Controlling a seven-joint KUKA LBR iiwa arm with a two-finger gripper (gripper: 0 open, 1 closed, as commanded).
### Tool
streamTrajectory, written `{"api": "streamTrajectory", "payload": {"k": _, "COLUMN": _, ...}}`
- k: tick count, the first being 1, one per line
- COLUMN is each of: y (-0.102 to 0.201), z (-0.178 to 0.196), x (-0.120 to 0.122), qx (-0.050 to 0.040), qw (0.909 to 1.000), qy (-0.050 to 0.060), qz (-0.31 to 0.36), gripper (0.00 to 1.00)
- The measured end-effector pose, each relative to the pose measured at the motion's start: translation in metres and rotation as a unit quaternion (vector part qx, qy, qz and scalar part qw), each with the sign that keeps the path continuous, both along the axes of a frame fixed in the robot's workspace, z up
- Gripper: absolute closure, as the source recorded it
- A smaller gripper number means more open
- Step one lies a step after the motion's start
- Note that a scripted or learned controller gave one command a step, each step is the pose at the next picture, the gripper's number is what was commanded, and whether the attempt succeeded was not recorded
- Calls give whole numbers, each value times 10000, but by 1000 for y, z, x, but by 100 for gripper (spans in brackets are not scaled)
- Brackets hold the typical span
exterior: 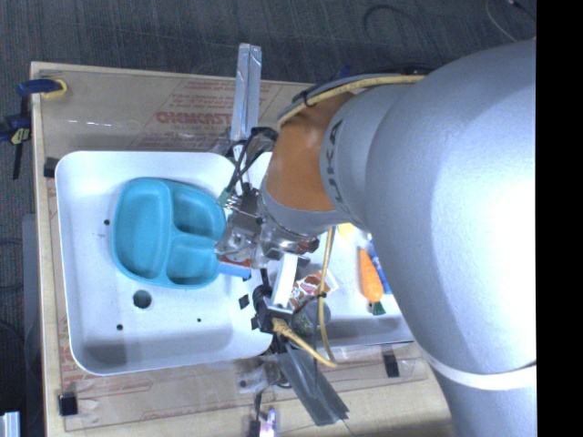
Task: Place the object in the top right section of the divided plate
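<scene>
The grey arm [455, 217] comes in from the right side and covers a large part of the right bin. Its orange band [296, 176] sits above the wrist, and the wrist points down and to the left, toward the border between the two bins. The gripper [239, 248] is low at the right edge of the blue divided plate [168, 230], very close to its lower right section. Whether it is open or closed, and whether it has hold of anything, cannot be told, because the wrist hardware and cables hide that part. A small red and white piece shows just beside the plate's right rim, but it is too blurred to tell what it is.

The bench [137, 107] is a pale board with red print, and dark carpet lies around it. The left bin [91, 335] carries the plate in its upper middle part; the plate's sections look bare.

In the right bin [387, 330], near its lower edge, an orange object like a carrot [369, 276] lies beside the arm. A yellow cable [314, 335] hangs over the bins' lower edge.
</scene>
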State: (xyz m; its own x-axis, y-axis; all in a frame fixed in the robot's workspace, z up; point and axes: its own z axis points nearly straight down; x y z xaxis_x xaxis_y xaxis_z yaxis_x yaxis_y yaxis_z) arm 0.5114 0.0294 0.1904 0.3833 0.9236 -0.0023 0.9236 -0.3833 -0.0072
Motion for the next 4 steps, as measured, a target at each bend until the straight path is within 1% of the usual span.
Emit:
{"api": "streamTrajectory", "payload": {"k": 1, "y": -44, "z": 0, "x": 46, "qx": 6, "qw": 10000, "qy": 2, "qz": -38, "gripper": 100}}
{"api": "streamTrajectory", "payload": {"k": 2, "y": -43, "z": 0, "x": 46, "qx": 5, "qw": 10000, "qy": 2, "qz": -33, "gripper": 0}}
{"api": "streamTrajectory", "payload": {"k": 3, "y": -25, "z": 1, "x": 110, "qx": 1, "qw": 9991, "qy": -13, "qz": 420, "gripper": 0}}
{"api": "streamTrajectory", "payload": {"k": 4, "y": -23, "z": 10, "x": 110, "qx": 2, "qw": 9989, "qy": 11, "qz": 477, "gripper": 100}}
